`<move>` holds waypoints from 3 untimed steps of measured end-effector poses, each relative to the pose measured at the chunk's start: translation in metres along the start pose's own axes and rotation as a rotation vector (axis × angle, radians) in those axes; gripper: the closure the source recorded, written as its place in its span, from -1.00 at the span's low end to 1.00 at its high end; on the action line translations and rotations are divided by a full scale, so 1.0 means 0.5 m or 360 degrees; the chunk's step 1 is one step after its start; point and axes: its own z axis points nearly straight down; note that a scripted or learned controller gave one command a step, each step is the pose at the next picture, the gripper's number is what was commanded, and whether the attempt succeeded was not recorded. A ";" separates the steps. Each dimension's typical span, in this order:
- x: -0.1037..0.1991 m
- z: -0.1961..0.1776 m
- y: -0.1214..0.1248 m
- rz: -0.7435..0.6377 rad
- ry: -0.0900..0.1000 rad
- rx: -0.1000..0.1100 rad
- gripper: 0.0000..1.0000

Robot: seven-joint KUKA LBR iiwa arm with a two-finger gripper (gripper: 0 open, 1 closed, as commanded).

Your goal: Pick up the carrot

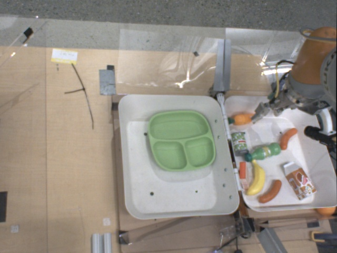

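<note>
Barely begun: small orange carrot (241, 119) lying at 11 o'clock in the right shallow white bin (316, 162), unlifted. Grey claw (261, 111) just beside it at 2 o'clock, fingers too blurred to tell. Gripping and lifting left.

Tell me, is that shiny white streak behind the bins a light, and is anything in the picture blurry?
In the camera view, the streak is glare on clear plastic sheeting behind the left bin, not a lamp. Lighting is soft, with faint shadows beneath the green plate. The gripper near the carrot looks slightly smeared; small items in the right bin lack fine detail.
</note>
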 end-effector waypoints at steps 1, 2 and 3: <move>0.073 0.019 0.013 -0.0342 -0.0011 0.0017 -1.00; 0.205 -0.183 0.059 -0.0014 0.0003 -0.0012 -1.00; 0.052 0.022 -0.105 0.0089 0.0002 -0.0005 -1.00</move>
